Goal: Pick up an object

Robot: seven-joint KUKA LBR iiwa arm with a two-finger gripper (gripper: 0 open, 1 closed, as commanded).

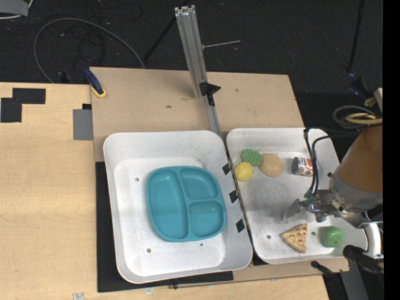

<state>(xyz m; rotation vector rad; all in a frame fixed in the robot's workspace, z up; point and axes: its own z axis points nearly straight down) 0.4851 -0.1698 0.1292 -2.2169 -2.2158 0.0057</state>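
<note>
Gripper point(299, 210) low in right bin point(265, 233), fingers hidden in grey blur; open or shut: cannot tell. Nothing visibly between fingers, so pick looks not yet made.

Candidates all lying on right bin floor: pizza slice point(295, 237) just near of gripper, green round object point(332, 235) right of slice, yellow ball point(244, 172), tan ball point(272, 165) and green ridged piece point(251, 156) at far left, small can point(302, 165) at far side.

Left bin point(125, 242) holds teal divided tray point(186, 202).

Left to do: close on one item, lift clear.
</note>
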